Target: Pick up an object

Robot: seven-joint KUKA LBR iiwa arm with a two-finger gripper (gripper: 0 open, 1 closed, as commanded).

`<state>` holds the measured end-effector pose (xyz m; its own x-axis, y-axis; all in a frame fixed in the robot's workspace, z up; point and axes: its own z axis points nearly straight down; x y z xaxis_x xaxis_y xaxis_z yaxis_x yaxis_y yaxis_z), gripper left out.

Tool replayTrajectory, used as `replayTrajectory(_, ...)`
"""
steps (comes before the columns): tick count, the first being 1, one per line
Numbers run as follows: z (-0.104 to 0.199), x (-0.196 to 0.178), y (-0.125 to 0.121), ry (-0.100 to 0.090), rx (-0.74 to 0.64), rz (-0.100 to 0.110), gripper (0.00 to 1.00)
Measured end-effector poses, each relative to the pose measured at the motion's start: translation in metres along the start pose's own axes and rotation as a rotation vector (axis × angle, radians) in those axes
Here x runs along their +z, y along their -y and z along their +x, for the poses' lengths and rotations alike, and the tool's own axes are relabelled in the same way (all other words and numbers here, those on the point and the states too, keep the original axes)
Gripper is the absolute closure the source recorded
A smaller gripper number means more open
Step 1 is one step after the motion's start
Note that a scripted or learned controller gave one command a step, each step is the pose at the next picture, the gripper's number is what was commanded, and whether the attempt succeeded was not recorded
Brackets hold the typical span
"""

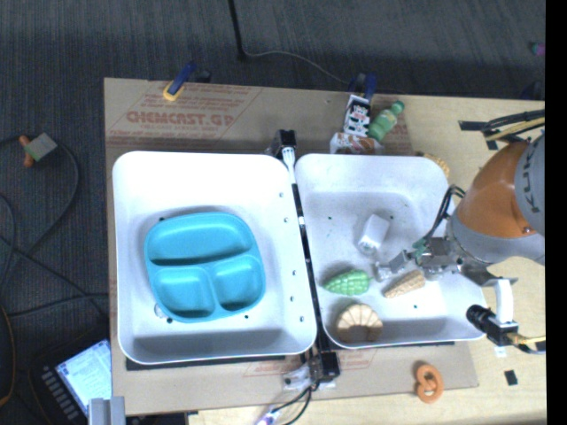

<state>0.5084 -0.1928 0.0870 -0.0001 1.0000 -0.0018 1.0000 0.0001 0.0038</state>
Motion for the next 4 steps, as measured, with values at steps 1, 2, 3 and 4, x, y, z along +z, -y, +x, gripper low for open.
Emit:
replayTrajectory(1, -0.002, -0.01, -0.001, 0.006, 0.003, -0.004, 1.0)
replayTrajectory(2, 0.064, -0.082, -0.039, -0.002, -0.002, 0.002, 1.0)
replayTrajectory(3, 0.064, -0.081, -0.038, -0.001, -0.001, 0.004, 0.0)
replayTrajectory(4, 0.037, -0.001, -0.027, 0.001, 0.001, -0.002, 0.0)
